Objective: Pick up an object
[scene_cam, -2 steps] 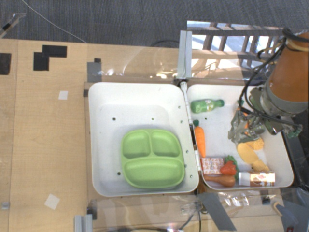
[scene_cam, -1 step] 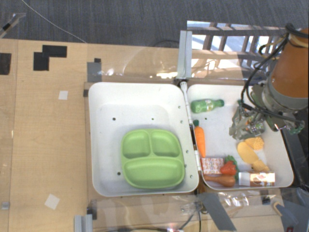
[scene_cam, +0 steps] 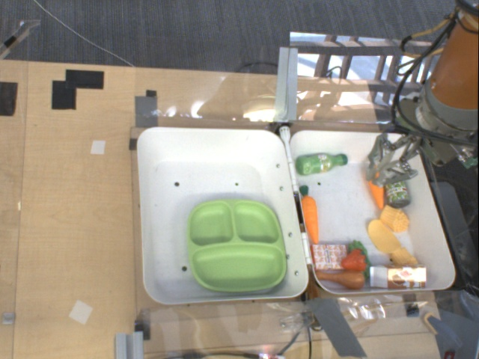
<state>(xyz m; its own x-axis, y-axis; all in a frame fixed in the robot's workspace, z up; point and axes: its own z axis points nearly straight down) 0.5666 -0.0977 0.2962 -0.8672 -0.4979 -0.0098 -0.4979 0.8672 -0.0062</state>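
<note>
Gripper [scene_cam: 389, 167] hangs over the far right of the right white bin [scene_cam: 352, 144], right above a small dark green can [scene_cam: 398, 193] and a short orange carrot piece [scene_cam: 376, 194] pointing near-far. Can't tell if it's clenched or released. Grey arm [scene_cam: 449, 88] comes in from the far right.

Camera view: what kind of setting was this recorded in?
Probably a robotics lab bin-picking station: two shallow white bins on a wooden bench, toy food such as a carrot and a green divided plate, and a metal frame behind.
</note>
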